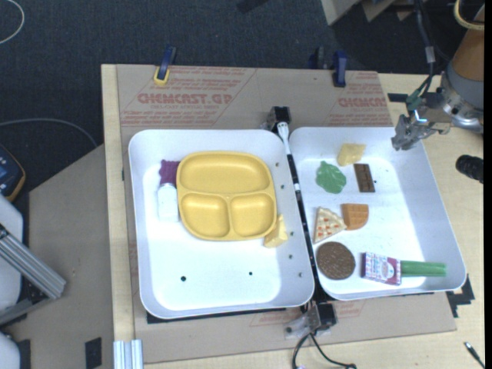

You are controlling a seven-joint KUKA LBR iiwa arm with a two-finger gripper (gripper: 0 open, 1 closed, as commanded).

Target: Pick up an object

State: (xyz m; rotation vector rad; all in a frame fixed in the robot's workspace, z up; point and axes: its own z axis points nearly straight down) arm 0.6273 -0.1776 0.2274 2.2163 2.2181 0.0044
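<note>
My gripper hangs over the far right corner of the right bin, small and dark in this view. Nothing shows between its tips. Inside that bin lie a pale yellow piece, a green leafy item, a brown bar, a pizza slice, an orange-brown piece, a round brown cookie and a pink-labelled tube with a green handle. The nearest things to the gripper are the yellow piece and the brown bar, to its left.
The left bin holds a yellow divided tray, a purple item, a white bottle and a small yellow piece. Clamps stand at the board's far edge. Cables hang at the upper right.
</note>
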